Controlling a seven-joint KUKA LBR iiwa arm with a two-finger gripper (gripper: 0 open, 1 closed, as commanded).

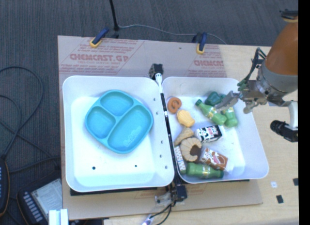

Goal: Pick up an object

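Starting at your left, you are looking at the left bin (77,171), where a blue divided plate (119,121) is lying flat with its three compartments facing up. Moving right across the divider between the bins, you are coming to the right bin (256,146), which is holding all the small objects in a loose cluster. Near its upper left, an orange ring-shaped piece (174,104) is sitting just above a yellow toy food piece (185,118). Below those, tan bread-like pieces (188,142) are lying against one another, with a black-and-white carton (209,133) just to their right. Lower down, a brown and red packet (213,158) is resting beside a green bottle (205,171) that is lying on its side along the bin's near wall. Toward the upper right of the bin, more green bottles (218,115) are lying tilted together. The gripper (227,101) is reaching in from your right, hanging over those upper green bottles, and the view is not letting you tell how it is set or whether it is gripping anything. The grey arm with its orange band (285,50) is standing above the bin's right edge.
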